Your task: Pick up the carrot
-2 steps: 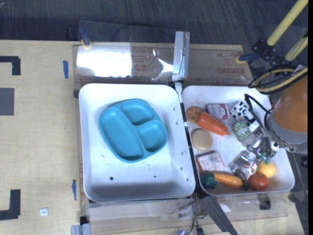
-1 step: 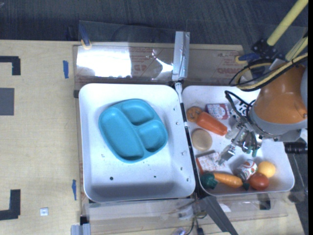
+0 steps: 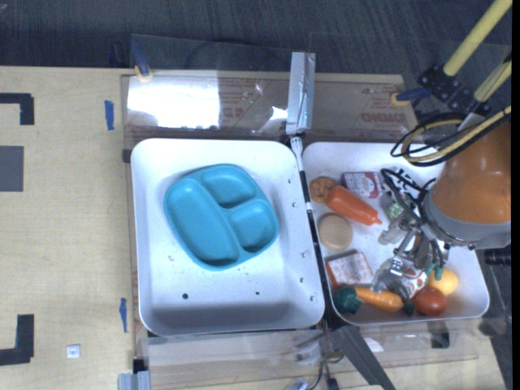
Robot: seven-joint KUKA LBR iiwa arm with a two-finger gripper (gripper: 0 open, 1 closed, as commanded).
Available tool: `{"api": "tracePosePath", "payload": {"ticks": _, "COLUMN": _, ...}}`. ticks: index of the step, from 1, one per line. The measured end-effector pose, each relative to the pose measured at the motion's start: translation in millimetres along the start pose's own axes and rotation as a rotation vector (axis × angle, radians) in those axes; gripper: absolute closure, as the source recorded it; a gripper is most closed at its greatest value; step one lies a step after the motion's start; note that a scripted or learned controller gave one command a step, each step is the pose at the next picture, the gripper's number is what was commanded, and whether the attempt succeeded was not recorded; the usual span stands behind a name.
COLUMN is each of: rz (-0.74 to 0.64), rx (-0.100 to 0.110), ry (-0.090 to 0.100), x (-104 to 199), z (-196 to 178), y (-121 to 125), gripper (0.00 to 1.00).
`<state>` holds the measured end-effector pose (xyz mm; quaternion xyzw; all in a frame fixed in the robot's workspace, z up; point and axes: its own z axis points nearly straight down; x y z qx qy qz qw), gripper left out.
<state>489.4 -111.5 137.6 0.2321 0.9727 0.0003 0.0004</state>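
Gripper is down in the right bin, near its front edge; finger state can't be told from this angle. It sits just above the carrot, which lies along the front wall, green top to the left, tomato at its right. A second, larger carrot lies further back. Blue divided plate sits in the left bin.
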Motion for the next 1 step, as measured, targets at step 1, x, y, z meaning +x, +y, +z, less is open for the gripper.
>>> {"api": "tracePosePath", "payload": {"ticks": 1, "rz": 0.0, "rx": -0.003, "ry": -0.005, "x": -1.2, "z": -10.4, "y": 1.5, "gripper": 1.0}}
